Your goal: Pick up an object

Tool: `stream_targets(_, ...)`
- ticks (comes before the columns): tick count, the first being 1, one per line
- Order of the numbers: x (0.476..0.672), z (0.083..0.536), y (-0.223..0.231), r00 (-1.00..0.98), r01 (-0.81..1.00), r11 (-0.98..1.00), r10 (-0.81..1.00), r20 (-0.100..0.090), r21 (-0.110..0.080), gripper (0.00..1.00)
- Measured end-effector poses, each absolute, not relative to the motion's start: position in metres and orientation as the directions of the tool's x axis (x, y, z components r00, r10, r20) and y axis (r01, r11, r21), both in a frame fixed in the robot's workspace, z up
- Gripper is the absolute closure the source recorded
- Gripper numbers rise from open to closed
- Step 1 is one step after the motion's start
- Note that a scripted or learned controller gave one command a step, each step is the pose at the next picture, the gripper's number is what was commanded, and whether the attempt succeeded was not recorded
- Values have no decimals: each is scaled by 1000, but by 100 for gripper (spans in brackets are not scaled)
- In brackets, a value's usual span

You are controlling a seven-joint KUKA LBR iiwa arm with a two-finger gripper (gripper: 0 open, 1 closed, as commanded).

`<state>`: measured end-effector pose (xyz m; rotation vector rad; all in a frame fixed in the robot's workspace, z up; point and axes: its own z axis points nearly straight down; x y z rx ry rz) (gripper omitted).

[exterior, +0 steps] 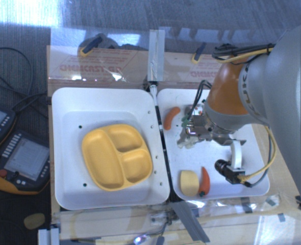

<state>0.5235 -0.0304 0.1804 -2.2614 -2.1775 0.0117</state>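
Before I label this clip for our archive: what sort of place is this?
Likely a robotics lab test bench, not a kitchen: a grey robot arm with an orange band works over two shallow white plastic bins holding toy food, and a handheld control pendant with a screen lies beside them.

gripper (187, 137) low in right bin (252, 137) (near carrot (170, 117))

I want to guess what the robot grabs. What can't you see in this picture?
- Camera view: the jaws' state, hidden under the grey and orange arm.
- The small pale object under the wrist: too blurred to identify.
- The right white bin: its far right part covered by the arm.
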Motion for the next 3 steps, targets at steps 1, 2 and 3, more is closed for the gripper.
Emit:
stream_targets(1, 509, 180, 26, 488, 873, -488, 873, -8, -5, 100)
stream_targets(2, 573, 231, 102, 640, 768, -640, 768, -10, -1, 100)
stream_targets(3, 640, 161, 160, 759, 652, -759, 652, -10, 1, 100)
